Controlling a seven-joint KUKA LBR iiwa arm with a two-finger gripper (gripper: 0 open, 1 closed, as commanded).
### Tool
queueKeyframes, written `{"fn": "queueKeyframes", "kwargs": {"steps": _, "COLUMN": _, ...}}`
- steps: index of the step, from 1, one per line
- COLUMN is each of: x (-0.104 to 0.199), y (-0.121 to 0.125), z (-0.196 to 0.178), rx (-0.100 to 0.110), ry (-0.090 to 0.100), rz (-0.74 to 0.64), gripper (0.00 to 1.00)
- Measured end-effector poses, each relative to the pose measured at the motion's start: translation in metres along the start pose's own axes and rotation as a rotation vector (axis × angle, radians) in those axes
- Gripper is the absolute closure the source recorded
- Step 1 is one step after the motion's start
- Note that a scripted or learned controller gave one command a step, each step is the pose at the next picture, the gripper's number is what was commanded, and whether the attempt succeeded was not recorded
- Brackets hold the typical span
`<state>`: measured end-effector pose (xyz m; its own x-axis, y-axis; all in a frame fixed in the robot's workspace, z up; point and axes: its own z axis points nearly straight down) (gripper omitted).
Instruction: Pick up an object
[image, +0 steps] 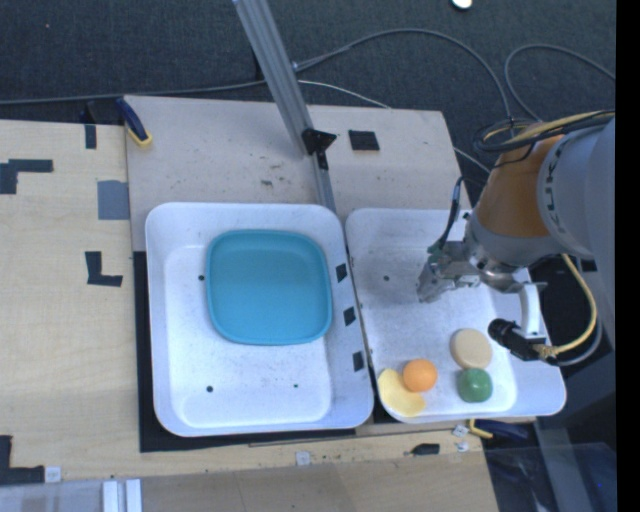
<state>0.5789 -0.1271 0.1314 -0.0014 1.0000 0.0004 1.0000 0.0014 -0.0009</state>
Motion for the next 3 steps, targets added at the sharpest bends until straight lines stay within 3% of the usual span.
{"fn": "queueKeyframes", "kwargs": {"steps": 2, "x": 0.003, "y": 0.001, "z": -0.124, "rx": -0.005, "ry": -0.001, "rz": 0.001, "gripper": 1.00}}
{"fn": "queueKeyframes", "kwargs": {"steps": 3, "x": 0.003, "y": 0.001, "z": -0.153, "rx": -0.003, "ry": 0.000, "rz": 0.001, "gripper": 1.00}}
